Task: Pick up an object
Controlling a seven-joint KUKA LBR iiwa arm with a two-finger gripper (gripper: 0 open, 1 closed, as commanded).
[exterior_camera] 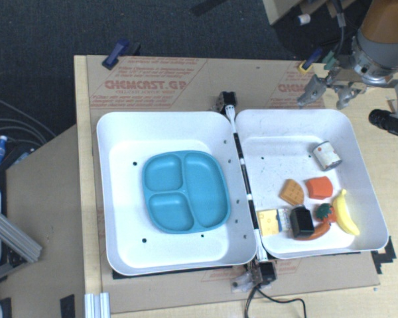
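1. The objects for picking lie in the right bin, clustered toward its near right part: a small white can on its side, an orange block, a tan cracker-like piece, a yellow block, a black block, a red pepper with a green stem and a banana.
2. The black block touches the red pepper; the banana lies just beside the pepper, near the bin's right wall.
3. My gripper hangs above the bench beyond the right bin's far rim, well apart from every object. Its two fingers stand spread, with nothing between them.
4. The left bin holds a blue divided plate.
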